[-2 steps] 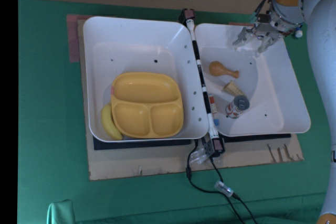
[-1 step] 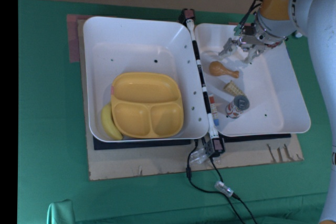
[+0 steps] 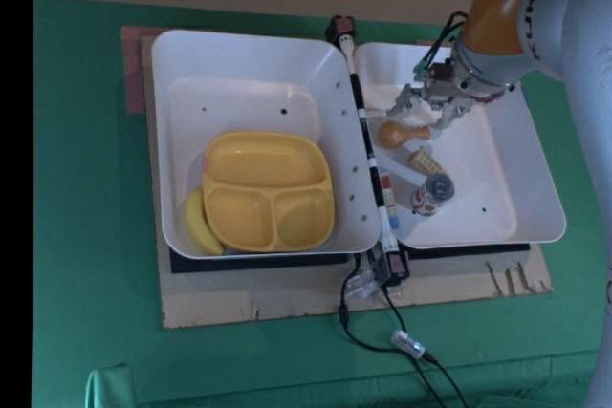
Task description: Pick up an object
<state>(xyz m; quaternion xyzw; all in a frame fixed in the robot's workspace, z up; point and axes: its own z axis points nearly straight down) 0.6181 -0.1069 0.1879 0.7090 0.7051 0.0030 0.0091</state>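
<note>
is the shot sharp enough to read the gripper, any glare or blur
Camera view: soft overall, so the gripper reads as a blurred cluster and its fingers are unclear; mild glare washes the white walls of the right bin; the yellow tray and banana are evenly lit with faint shadows.

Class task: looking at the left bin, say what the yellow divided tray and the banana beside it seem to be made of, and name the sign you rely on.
Yellow divided tray: likely moulded plastic, smooth with a soft sheen, uniform colour, rounded compartments. Banana: possibly a plastic toy, evenly yellow and unblemished; real fruit cannot be ruled out.
</note>
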